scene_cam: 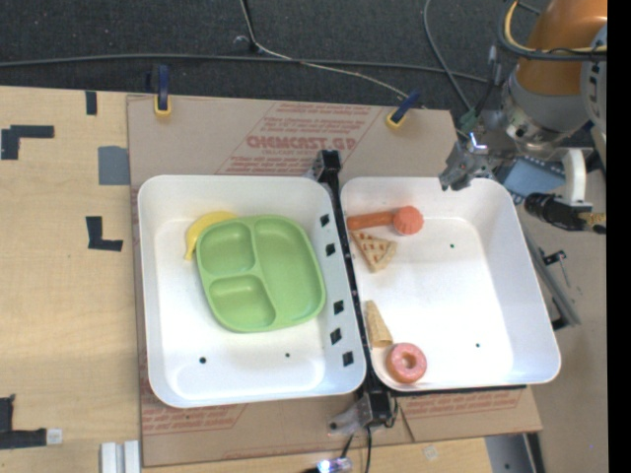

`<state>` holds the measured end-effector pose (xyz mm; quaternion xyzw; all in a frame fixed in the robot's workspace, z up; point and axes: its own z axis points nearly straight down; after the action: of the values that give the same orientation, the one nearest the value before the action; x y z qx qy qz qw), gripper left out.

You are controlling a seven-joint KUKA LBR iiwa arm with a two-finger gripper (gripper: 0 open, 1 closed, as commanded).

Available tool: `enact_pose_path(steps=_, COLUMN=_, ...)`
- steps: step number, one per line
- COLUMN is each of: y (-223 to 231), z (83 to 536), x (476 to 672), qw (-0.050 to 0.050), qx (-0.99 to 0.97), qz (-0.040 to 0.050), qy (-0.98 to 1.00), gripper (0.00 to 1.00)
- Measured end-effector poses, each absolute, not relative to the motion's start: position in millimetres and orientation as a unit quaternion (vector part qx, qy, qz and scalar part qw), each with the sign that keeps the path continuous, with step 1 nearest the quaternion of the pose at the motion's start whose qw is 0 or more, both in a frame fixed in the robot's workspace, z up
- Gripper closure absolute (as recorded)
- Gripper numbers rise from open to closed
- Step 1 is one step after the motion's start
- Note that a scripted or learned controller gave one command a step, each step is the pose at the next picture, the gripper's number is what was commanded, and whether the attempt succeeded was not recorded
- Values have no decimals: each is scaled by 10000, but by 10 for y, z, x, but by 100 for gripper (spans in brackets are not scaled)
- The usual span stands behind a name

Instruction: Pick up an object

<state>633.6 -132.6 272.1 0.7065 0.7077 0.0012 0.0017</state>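
Observation:
The right bin (513, 294) holds an orange carrot-like piece with a round end (389, 221), a waffle-patterned wedge (376, 251), a tan cone (379, 324) and a pink donut (405, 363). In the left bin (168, 294) lies a green divided plate (259, 273), with a yellow banana (202, 228) partly tucked under its upper left edge. My gripper (461, 170) hangs above the right bin's far right corner, apart from every object; nothing shows between its fingers.
The two bins meet at a black-clipped divider (335, 264). Brown cardboard (286, 136) lies under both bins, clamped at the back. A black cable (296, 57) runs across the dark floor behind. The arm's body (552, 57) looms at the upper right.

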Motion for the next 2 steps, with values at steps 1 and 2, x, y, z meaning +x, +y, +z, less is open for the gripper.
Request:
enact_pose_path(steps=1, y=-889, z=2715, x=6178, qw=-7, qx=7058, qz=-5, qy=7084, gripper=100)
enact_pose_path(steps=2, y=-332, z=2522, x=6010, qw=-15, qx=7052, qz=-9, qy=7090, gripper=100)
